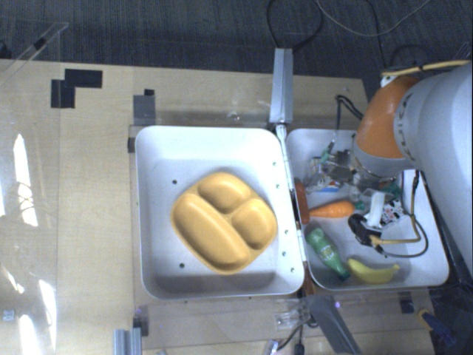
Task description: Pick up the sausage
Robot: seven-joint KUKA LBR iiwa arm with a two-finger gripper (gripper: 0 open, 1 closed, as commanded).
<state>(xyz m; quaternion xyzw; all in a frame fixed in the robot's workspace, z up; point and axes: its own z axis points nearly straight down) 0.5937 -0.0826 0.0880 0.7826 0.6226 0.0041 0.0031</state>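
My gripper (pixel 334 170) (clenched or released, I cannot tell) hangs above the carrot (pixel 332 211) because the sausage (pixel 299 202) lies close by, against the right bin's (pixel 436 272) left wall.

Two white bins — the left bin (pixel 148 220) and the right bin (pixel 436 268) — sit on a pale wood-coloured worktop (pixel 81 220). In the left bin is a big yellow bread-shaped lump (pixel 224 220). In the right bin are an orange carrot (pixel 332 211), a green bottle (pixel 327 251), a yellow banana (pixel 373 271) and a thin reddish-brown sausage (pixel 300 200). The arm (pixel 436 124) is grey with an orange band — black cables (pixel 295 21) loop over the dark floor at the top of the frame.
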